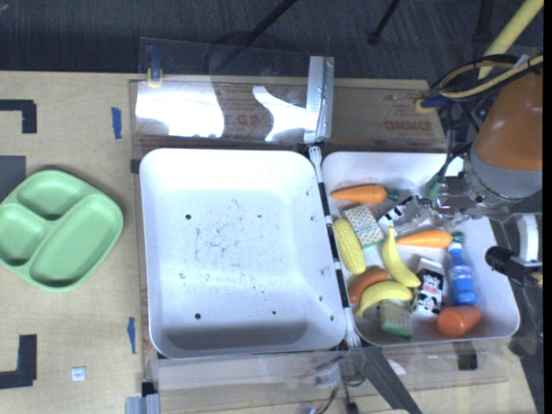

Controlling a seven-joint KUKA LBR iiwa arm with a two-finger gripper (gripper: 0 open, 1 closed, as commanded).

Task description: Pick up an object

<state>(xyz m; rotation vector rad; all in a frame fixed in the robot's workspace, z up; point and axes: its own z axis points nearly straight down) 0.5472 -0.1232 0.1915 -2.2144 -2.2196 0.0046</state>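
Here the gripper (431, 203) hangs over the upper part of the right bin (509, 317), where the arm (509, 136) comes in from the right. Its metal parts are small and mixed with the things below, so one cannot tell how wide it stands, and nothing is seen to be held in it.

The nearest candidate to pick is, by judgement, the lower carrot (424, 240). It lies just below the gripper, a little toward the near edge of the bin. Its long axis runs almost left to right in the camera view. The thick end seems to be on the right and the thin end on the left, but this is not sure.

A second carrot (359, 194) lies to the left of the gripper, near the bin's dividing wall, also with its long axis left to right.

The bananas (392, 274) and the corn cob (348, 244) are farther away, to the lower left. The blue bottle (461, 279) stands near the lower carrot's right end.

To take the lower carrot, the gripper probably should close across its short width.
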